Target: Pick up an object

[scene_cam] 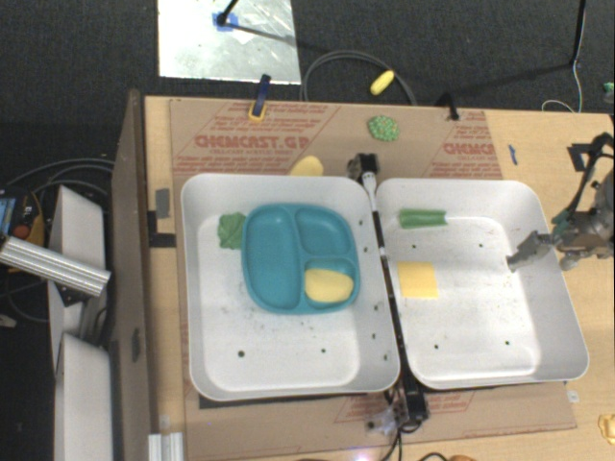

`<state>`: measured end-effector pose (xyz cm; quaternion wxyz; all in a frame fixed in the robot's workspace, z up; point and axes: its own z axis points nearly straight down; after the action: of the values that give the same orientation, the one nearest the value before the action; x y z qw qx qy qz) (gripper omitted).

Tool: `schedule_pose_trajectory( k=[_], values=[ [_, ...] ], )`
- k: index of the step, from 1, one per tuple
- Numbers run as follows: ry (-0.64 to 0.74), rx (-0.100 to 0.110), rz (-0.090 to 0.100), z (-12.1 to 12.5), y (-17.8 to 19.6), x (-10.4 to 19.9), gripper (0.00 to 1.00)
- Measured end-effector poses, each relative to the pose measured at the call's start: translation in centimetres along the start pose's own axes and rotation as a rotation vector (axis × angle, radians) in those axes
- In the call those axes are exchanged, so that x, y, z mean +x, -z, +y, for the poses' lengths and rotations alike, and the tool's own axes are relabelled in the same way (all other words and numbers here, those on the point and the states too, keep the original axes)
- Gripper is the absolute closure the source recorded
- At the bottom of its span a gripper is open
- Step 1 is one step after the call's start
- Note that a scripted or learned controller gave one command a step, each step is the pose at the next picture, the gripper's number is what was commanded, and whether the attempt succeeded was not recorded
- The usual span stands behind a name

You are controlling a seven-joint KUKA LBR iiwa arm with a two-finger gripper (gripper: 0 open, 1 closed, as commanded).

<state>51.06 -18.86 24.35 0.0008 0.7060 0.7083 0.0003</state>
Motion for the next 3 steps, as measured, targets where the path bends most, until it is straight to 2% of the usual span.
schedule_pose_trajectory(
  k=[1, 2, 3],
  values=[
    [0.007, 0.006, 0.005, -0.5, -7.2, 6.9, 0.00],
    [0.004, 0.000, 0.001, 1.8, -16.3, 8.1, 0.00],
    [0.004, -0.006, 0.000, 7.7, -15.8, 8.7, 0.00]
  ],
)
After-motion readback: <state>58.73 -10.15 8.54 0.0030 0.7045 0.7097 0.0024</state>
